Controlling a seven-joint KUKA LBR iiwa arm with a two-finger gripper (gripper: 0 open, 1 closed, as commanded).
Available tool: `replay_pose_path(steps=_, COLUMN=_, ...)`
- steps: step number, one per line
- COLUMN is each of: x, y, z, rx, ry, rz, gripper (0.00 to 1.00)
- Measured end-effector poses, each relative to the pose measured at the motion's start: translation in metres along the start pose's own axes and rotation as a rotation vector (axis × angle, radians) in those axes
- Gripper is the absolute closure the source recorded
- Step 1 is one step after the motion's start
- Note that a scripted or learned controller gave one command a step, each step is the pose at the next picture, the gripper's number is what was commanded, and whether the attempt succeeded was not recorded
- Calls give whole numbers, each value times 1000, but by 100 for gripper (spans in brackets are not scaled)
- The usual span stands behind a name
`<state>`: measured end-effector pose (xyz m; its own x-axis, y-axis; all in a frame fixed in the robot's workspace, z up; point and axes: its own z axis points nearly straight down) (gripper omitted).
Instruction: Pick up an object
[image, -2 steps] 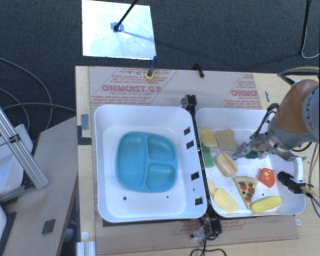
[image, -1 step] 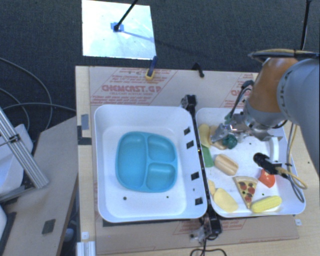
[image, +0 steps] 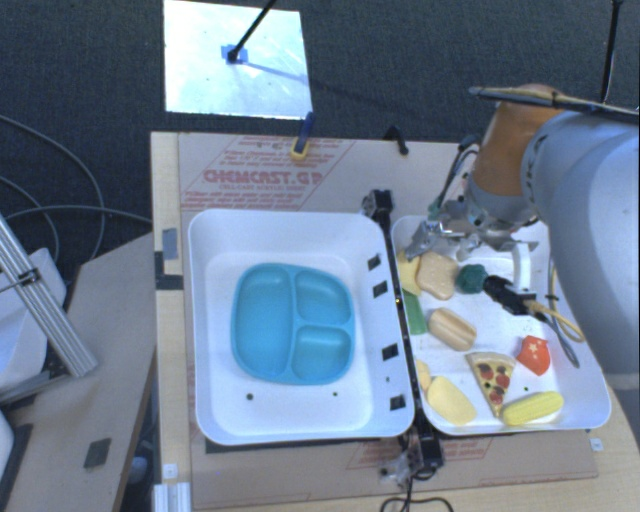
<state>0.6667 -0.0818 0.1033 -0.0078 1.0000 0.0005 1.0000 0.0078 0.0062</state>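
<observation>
Status for you: pick not done yet, as far as I can judge. Nothing is lifted; all the toy food sits in the right bin (image: 596, 400).

- gripper (image: 468, 240) is down over the far left part of the right bin, right above the beige bread-shaped piece (image: 436, 275) and the dark green piece (image: 471, 278). Likely targets, but I can't tell which 1.
- Fingers: can't tell if apart or together; the wrist hardware hides the tips. No object visibly between them, so don't count it as a grasp.
- Other candidates in that bin: hot-dog bun (image: 451, 328) mid, pizza slice (image: 491, 376) and corn (image: 532, 407) near side, red piece (image: 534, 355) right, yellow piece (image: 449, 400) near left.
- Left bin (image: 290, 420) has 1 blue divided tray (image: 293, 323), untouched.

Left to do: close on something, lift clear of the bin.
</observation>
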Motion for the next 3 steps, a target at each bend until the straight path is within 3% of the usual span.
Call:
replay_pose_path(steps=1, x=-50, y=-108, z=20, rx=15, ry=0, rz=14, gripper=0)
replay_pose_path(steps=2, x=-46, y=-101, z=7, rx=1, ry=-1, rz=6, gripper=100)
replay_pose_path(steps=3, x=-25, y=-36, z=-8, rx=-3, ry=-1, rz=-1, gripper=100)
